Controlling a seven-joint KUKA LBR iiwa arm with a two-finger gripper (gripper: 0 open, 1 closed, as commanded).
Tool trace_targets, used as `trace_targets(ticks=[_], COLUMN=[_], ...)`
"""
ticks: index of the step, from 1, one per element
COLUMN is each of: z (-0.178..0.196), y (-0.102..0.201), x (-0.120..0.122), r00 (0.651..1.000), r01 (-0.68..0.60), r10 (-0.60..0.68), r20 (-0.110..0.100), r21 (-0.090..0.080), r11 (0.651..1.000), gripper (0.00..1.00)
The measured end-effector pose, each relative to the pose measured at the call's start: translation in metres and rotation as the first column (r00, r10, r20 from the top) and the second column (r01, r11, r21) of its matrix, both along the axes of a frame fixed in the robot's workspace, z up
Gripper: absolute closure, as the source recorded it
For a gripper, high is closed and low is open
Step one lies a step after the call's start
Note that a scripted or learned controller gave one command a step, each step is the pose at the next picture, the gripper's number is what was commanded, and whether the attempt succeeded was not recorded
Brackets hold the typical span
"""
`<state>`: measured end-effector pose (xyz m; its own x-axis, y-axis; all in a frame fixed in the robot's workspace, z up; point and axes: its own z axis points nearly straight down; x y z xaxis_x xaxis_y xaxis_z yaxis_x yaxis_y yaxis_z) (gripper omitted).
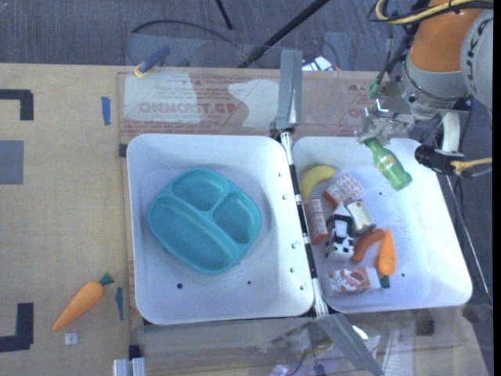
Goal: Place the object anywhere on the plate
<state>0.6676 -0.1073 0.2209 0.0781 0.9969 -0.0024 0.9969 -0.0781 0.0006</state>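
The green bottle (389,164) hangs at a tilt over the far part of the right bin (438,233), its pale cap end up against the pincer (374,131) and its body slanting down toward the bin's right side; from my seat it looks pinched at the neck between nearly closed fingers, though the view is too coarse to be sure how firm that hold is. The step in hand, as I judge it, is the carry — lift clear of the bin wall and the grey divider (288,92) between the bins, travel left, and come down over the blue plate (205,219) lying in the middle of the left bin (156,163). With a hold so near the end, I would move slowly, since the bottle could swing or slip, and I would aim at one of the plate's larger compartments and release low so it does not roll off the rim. Left behind in the right bin are a banana (315,178), some small cartons (344,188), a toy cow (340,241) and a carrot (386,254); another carrot (77,305) lies on the worktop (55,210) beside the left bin. The only writing is pale red print on the cardboard (188,106) beyond the bins — too faded for me to read.
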Motion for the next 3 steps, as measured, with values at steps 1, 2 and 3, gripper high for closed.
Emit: trace_targets(ticks=[1,2,3], z=[-0.037,-0.037,-0.003], y=[0.084,0.139,0.214], x=[-0.03,-0.095,-0.132], r00=[0.953,0.996,1.0], r01=[0.302,0.087,0.031], r10=[-0.302,-0.087,-0.031], r20=[-0.005,-0.004,-0.002], r21=[0.003,0.003,0.003], r11=[0.953,0.996,1.0], gripper=[1.0,1.0,1.0])
